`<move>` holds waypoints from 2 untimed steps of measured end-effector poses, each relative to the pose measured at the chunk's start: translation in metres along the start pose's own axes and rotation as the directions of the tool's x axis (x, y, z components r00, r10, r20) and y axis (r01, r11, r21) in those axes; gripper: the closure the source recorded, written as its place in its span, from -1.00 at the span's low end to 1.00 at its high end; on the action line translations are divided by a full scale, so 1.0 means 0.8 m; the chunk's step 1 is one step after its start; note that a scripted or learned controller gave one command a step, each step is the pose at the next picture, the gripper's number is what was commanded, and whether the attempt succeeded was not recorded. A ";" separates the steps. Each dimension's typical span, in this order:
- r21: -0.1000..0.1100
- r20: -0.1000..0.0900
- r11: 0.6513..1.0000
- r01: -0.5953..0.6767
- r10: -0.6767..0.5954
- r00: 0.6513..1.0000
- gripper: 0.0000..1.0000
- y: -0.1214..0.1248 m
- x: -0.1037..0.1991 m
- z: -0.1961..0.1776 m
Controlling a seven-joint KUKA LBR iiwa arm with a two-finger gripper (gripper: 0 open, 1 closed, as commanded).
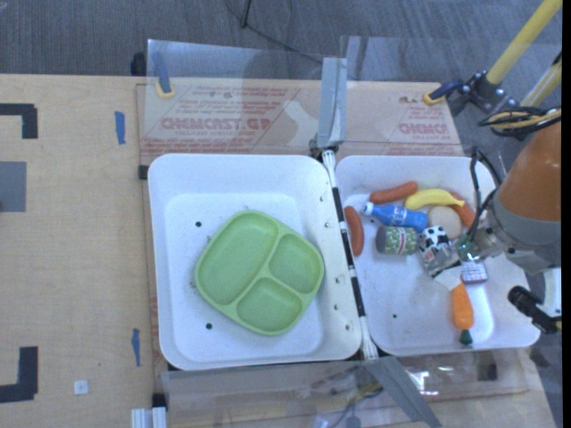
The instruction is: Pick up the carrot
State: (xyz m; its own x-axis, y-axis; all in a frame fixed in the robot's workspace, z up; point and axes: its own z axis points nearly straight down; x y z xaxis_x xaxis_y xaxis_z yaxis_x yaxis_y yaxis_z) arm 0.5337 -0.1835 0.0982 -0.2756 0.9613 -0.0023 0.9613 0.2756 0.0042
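Bench (71, 266): pale wood, carrying two shallow white bins side by side.

Left bin (169, 239): you are looking at a green divided plate (260, 272) lying in the middle of it, turned at an angle, three compartments showing.

Right bin (393, 319): this is holding all the small items.

Arm (533, 194): reaching in from the right edge, orange band above a grey wrist section, hanging over the right side of the right bin.

Gripper (443, 257): sitting low over the bin's middle, among the clutter. You cannot tell whether the pincer is open or closed; the tip is lost against the objects under it.

Items along the far part of the right bin: a yellow banana (434, 199), a blue bottle (397, 215) lying on its side just near of it, an orange-red sausage (393, 192) to the far left of the banana, a second sausage (356, 231) lying along the bin's left wall, and a dark can (398, 240) on its side just left of the gripper.

Carrot (461, 307): lying flat in the near right part of the right bin, orange body with the dark green end pointing near. It is sitting near of the gripper, apart from it, not between the fingers.
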 end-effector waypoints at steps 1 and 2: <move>0.004 -0.019 1.000 0.012 -0.012 1.000 -1.00 0.004 0.013 0.002; -0.003 0.001 0.970 0.244 -0.244 0.970 -1.00 -0.065 0.007 0.013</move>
State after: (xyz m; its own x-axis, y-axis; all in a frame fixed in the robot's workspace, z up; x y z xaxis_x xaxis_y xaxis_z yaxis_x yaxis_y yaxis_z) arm 0.4820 -0.1929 0.0875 -0.5020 0.8649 -0.0047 0.8649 0.5020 0.0062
